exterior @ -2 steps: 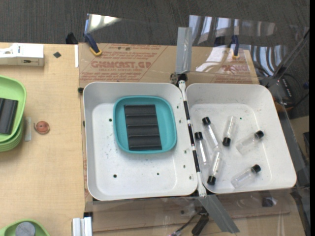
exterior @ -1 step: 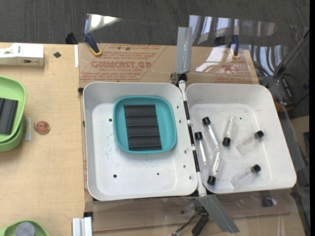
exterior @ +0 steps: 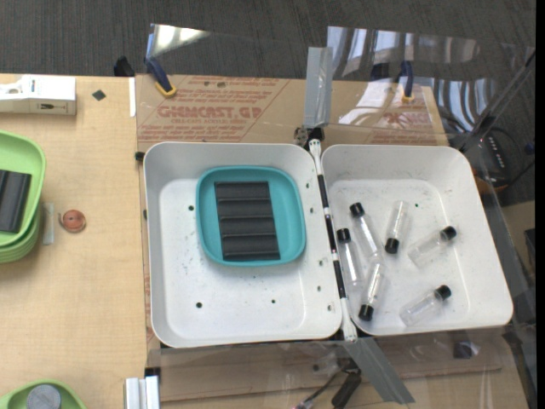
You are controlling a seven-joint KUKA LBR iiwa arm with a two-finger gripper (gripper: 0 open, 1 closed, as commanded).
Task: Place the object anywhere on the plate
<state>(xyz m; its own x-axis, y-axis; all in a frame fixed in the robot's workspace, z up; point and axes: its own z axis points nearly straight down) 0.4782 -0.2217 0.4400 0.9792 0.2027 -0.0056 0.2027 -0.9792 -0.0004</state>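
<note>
A teal square plate (exterior: 207, 221) lies in the left white bin (exterior: 170, 292), toward its back. A dark ridged insert (exterior: 247, 220) covers the plate's middle. In the right white bin (exterior: 473, 273) lie several clear vials with black caps. One vial (exterior: 364, 227) points toward the back left, and another (exterior: 395, 226) lies just right of it. A long vial (exterior: 346, 261) rests along the bin's left wall. Another vial (exterior: 425, 305) sits at the front right.
On the wooden bench to the left stand a green tray (exterior: 24, 196) holding a dark block, a small brown disc (exterior: 73, 221) and a white box (exterior: 38, 96). Cardboard (exterior: 221, 109) lies behind the bins. A green round item (exterior: 38, 396) sits at the bottom left.
</note>
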